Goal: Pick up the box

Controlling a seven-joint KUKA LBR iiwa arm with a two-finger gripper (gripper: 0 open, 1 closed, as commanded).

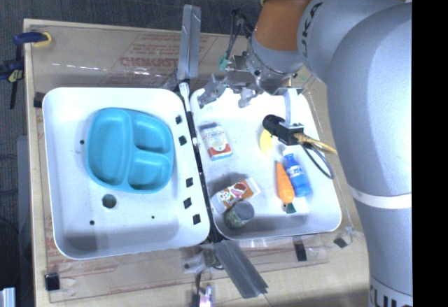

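**Spread fingers hovering over the right bin, box waiting just short of them**

The big grey arm with the orange band (329,33) is reaching in over the far edge of the right-hand shallow white bin (323,209). Its fingers (208,94) are standing wide apart above that bin's far-left corner, gripping nothing.

The small white-and-red cardboard box (215,143) is lying flat near the bin's left wall, just nearer than the fingers and apart from them.

To do this step well, the fingers are probably needing to shift toward the near edge until they are centred over the box. They would then turn to straddle its narrow sides and sink until the tips are passing its top face before closing. The left wall is sitting close by, so the finger on that side is risking a scrape.

The pale brown worktop with faded red lettering (105,54) is carrying both bins on a dark floor. The left-hand white bin (66,229) is holding a blue moulded divided tray (129,150).

In the right bin the box is enjoying open white floor on its right. An orange carrot-shaped toy (283,183) and a blue-and-white tube (297,180) are lying well apart, toward the right wall. A crinkled printed packet (236,192) is sitting nearer the near edge.
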